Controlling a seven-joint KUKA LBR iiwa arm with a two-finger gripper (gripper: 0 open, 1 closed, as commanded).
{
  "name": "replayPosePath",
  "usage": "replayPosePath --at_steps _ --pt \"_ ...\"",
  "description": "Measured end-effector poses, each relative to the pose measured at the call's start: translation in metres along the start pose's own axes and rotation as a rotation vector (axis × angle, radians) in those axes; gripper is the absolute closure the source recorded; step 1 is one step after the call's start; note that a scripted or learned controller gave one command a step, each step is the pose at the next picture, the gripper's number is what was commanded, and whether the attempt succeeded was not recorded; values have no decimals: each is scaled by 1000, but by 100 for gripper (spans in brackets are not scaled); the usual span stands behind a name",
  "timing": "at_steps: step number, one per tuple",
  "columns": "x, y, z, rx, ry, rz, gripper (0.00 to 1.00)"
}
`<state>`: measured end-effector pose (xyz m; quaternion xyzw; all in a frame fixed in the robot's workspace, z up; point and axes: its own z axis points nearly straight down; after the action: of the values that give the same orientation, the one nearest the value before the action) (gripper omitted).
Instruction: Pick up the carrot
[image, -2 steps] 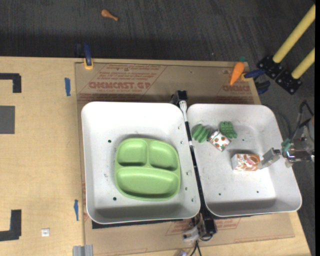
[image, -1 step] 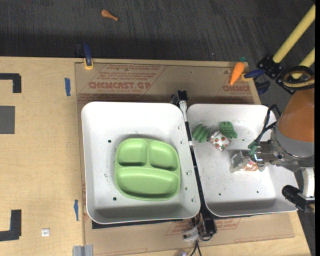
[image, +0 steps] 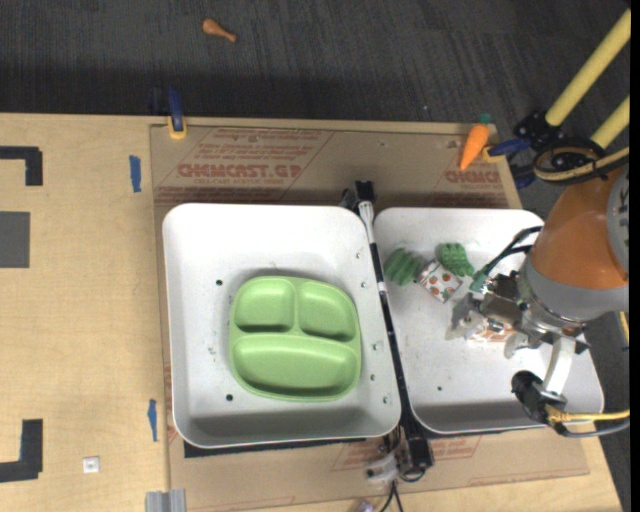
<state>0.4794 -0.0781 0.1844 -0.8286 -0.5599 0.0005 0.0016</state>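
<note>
One carrot (image: 474, 144): small, light, hard; you grab its fat middle.
Gripper (image: 487, 318): you cannot tell its state.

**Surfaces at my bench**

My 2 white bins, left (image: 190, 300) and right (image: 420, 400), look like smooth moulded plastic with a soft sheen. The green tray (image: 295, 335) with its 3 compartments is glossy plastic. The bench board (image: 80, 330) under them looks like matt, pale wood or cardboard. My arm's orange band (image: 580, 245) is smooth and satiny. The carrot (image: 474, 145) looks like smooth plastic.
</note>
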Motion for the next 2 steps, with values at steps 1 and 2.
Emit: replayPosePath --at_steps 1,2 --pt "-100 40 10 -3 -2 77 0" --pt "-54 22 17 1 1 190 0"
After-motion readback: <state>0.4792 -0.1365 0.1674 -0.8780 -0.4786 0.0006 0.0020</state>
